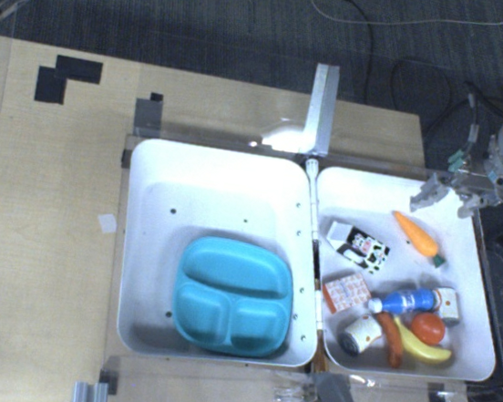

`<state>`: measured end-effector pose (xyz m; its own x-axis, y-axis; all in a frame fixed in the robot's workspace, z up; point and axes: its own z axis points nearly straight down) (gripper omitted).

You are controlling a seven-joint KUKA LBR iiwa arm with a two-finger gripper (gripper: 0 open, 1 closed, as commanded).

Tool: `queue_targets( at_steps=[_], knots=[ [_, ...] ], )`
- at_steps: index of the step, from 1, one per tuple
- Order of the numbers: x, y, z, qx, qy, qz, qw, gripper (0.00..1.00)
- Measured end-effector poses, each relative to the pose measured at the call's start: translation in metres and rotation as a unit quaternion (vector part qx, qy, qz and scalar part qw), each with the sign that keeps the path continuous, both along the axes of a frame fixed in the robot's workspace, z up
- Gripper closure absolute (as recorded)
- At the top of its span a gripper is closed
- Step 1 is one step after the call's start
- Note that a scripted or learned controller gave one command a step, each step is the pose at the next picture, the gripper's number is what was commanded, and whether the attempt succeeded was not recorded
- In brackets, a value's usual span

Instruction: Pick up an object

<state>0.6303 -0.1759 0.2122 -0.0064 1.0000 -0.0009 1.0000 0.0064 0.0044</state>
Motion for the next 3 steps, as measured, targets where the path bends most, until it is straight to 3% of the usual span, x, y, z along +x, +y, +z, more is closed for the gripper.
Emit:
queue_targets(
  at_steps=[1,2,3],
  knots=[
    [-0.011,-0.017,-0.124,-0.0010,-0.002,0.016,0.9999,0.00],
    [-0.008,-0.016,-0.111,-0.0007,-0.006,0.017,0.9998,1.00],
    [0.036,0.045,-0.014,-0.0008,-0.002,0.082,0.9967,1.00]
  ],
)
